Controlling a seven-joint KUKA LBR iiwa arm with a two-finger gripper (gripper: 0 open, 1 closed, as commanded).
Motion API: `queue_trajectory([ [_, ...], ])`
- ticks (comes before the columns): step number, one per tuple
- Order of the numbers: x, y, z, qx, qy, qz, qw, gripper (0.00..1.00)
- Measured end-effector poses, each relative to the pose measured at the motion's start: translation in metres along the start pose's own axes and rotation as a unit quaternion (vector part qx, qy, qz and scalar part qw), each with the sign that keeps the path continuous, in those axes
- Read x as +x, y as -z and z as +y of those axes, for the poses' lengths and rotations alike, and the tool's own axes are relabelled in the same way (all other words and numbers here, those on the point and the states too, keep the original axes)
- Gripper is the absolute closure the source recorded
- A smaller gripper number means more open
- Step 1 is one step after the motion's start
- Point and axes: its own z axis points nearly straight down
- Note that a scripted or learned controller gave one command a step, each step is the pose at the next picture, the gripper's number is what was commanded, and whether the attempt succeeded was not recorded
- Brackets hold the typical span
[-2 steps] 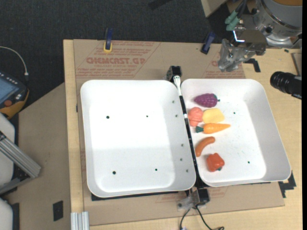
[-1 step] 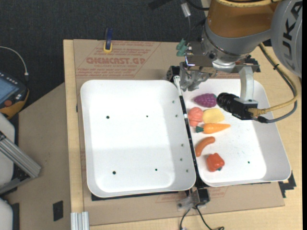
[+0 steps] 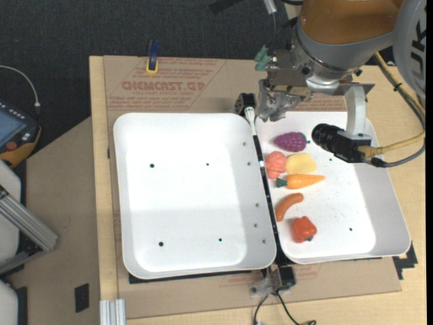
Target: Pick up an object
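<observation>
The tool is hovering over the right bin's far-left corner, its state impossible to tell, while the purple grapes, carrot and other toys are lying unpicked.

We see two white bins on brown cardboard, a blue clamp at its far edge.
</observation>
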Motion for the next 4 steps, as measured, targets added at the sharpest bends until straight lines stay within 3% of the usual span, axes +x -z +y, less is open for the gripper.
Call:
queue_trajectory([
  [1,0.0,0.01,0.001,-0.001,0.0,0.0,1.0,1.0],
  [2,0.052,-0.055,0.029,0.005,0.001,0.0,1.0,1.0],
  [3,0.049,-0.04,0.028,0.002,-0.001,0.0,1.0,1.0],
  [4,0.134,-0.015,0.065,-0.002,0.003,0.002,1.0,1.0],
])
